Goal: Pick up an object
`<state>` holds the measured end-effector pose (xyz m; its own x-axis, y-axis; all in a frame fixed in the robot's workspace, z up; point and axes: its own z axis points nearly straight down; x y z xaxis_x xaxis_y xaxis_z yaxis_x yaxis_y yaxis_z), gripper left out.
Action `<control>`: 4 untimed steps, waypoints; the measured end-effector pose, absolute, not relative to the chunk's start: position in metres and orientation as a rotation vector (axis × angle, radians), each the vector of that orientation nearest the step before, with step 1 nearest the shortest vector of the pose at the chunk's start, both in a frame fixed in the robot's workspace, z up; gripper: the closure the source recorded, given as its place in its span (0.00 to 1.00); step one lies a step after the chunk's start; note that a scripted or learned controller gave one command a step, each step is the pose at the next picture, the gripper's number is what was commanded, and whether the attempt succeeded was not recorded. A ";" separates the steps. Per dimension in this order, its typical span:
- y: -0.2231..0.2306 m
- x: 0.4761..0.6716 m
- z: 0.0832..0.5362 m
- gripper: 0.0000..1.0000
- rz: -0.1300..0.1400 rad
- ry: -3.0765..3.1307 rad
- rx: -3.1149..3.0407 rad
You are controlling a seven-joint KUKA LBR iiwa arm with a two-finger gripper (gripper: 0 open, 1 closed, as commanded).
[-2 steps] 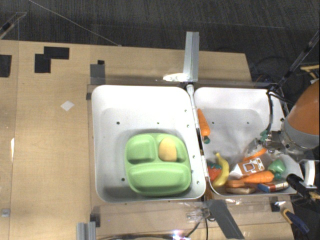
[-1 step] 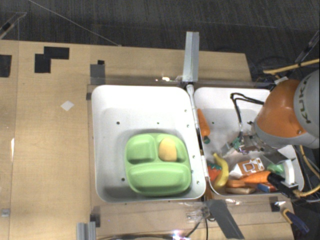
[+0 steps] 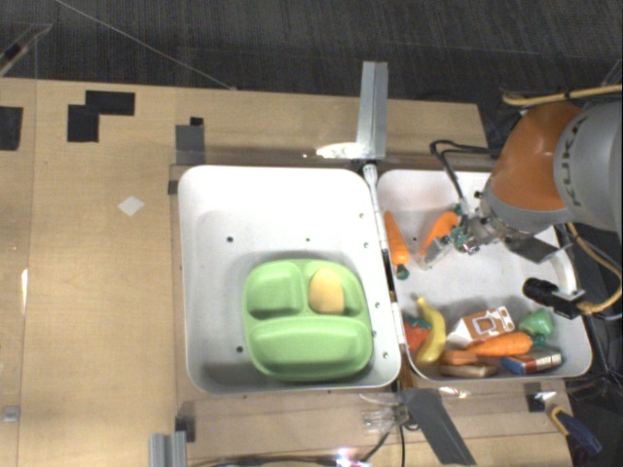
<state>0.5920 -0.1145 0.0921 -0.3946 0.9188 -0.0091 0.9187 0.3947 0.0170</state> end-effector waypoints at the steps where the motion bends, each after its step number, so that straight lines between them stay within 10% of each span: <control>1: -0.160 0.547 0.162 0.00 0.003 2.775 1.457; 2: -0.138 0.582 0.113 0.00 0.004 2.638 1.696; 4: -0.110 0.593 0.091 0.00 0.014 2.081 2.341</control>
<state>0.5929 -0.1096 0.0913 0.1173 0.9931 0.0002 0.9930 -0.1173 0.0130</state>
